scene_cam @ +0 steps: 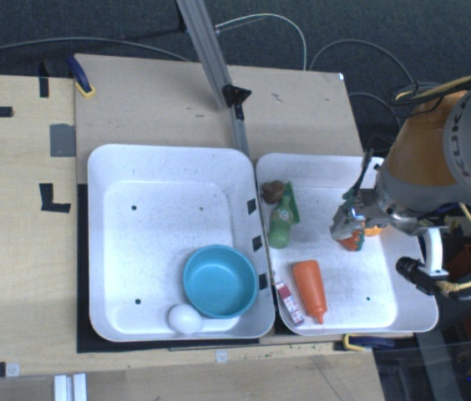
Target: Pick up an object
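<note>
My gripper [347,225] hangs low over the right part of the right bin [402,312]. A small orange-red object [353,241] lies directly beneath its tip, partly hidden by it; whether it is gripped is unclear. Further left in this bin lie a green bottle [281,220] with a brown lump [272,191] at its top end, an orange bottle-shaped object [309,289], and a small red-and-white item [288,302] against the left wall.
The left bin [135,182] holds a blue bowl [219,280] and a white ball [184,317] near its front right corner. A grey pole [206,44] slants over the bench behind the bins. Cables lie behind the right bin.
</note>
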Controlling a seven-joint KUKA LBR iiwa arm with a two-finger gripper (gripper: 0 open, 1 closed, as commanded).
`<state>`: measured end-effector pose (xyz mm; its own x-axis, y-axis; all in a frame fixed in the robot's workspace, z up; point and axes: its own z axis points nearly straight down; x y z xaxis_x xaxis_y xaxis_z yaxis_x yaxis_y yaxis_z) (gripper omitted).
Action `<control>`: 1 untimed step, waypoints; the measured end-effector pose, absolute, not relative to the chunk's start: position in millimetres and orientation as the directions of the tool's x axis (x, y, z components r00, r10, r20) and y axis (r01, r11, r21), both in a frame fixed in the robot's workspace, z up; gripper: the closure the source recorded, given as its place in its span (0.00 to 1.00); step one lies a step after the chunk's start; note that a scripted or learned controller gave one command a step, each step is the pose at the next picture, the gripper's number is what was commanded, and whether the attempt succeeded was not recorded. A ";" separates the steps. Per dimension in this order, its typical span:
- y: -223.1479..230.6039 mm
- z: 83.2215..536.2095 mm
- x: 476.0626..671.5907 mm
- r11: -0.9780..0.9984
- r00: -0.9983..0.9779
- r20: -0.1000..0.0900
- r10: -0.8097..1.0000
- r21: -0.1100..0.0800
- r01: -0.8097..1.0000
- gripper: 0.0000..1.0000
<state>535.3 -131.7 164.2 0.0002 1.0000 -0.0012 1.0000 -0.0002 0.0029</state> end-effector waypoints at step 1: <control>-140.1 208.3 537.3 0.000 0.000 -0.001 1.000 -0.001 1.000 1.00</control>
<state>537.3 -140.1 208.3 -0.0004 1.0000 -0.0007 1.0000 0.0004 -0.0008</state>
